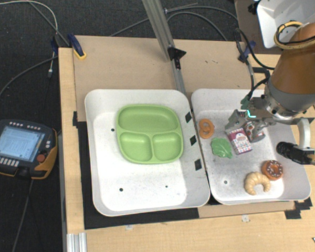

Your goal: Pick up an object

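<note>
My gripper (247, 127) hangs over the right bin (299, 190), just above the top end of a small pink and purple carton (241, 142). Its fingers stand open on either side of that end, and the carton still lies on the bin floor. A green leafy piece (221, 148) sits just left of the carton. An orange ring (206, 127) lies near the bin's left wall. In the front right lie a chocolate donut (273, 169) and a croissant (256, 183).
The left bin (147, 196) holds a green divided plate (149, 134). A metal post (163, 30) slants down between the bins at the back. A teach pendant (21, 148) lies on the floor at the left.
</note>
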Controlling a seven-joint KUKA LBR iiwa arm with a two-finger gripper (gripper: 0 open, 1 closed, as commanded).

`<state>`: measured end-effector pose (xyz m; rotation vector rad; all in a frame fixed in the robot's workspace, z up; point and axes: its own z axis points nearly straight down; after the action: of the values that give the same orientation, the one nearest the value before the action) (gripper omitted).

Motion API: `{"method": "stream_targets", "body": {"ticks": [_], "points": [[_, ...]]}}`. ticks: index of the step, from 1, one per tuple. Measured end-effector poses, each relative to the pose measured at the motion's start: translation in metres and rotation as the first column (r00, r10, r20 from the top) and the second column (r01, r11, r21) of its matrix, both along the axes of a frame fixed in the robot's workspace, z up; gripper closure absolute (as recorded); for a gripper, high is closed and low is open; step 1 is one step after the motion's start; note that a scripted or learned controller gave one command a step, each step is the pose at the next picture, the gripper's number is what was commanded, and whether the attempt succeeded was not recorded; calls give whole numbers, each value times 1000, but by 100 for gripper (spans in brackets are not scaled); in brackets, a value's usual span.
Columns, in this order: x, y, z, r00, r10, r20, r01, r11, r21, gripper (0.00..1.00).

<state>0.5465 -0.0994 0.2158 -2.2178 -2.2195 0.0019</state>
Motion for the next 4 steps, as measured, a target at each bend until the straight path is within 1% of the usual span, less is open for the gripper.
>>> {"method": "stream_targets", "body": {"ticks": [1, 2, 3, 4], "points": [[1, 0, 1, 1000, 0, 2, 0, 1000, 0, 0], [5, 9, -55, 1000, 0, -3, 0, 1000, 0, 0], [8, 4, -116, 1000, -1, -3, 1, 1000, 0, 0], [9, 5, -129, 1000, -1, 4, 1, 1000, 0, 0]]}}
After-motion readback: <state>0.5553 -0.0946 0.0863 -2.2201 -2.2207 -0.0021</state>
